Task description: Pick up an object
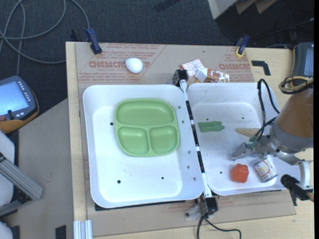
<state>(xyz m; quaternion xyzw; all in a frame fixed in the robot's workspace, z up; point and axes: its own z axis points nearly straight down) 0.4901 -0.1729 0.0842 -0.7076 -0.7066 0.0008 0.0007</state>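
Two white bins point(99, 133) on cardboard-topped bench point(159, 59) — dark carpet around; hand point(240, 152) grip state unclear.

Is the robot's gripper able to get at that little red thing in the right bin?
Probably yes: the red thing lies uncovered just below the gripper, with nothing between them.

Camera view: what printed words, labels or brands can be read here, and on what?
"CHEMCAL..." in red, cut off and repeated: cardboard sheet under the bins.
Small can label: too blurred to read.
Snack packets behind the bins: print too small.
Screen at left: unreadable.
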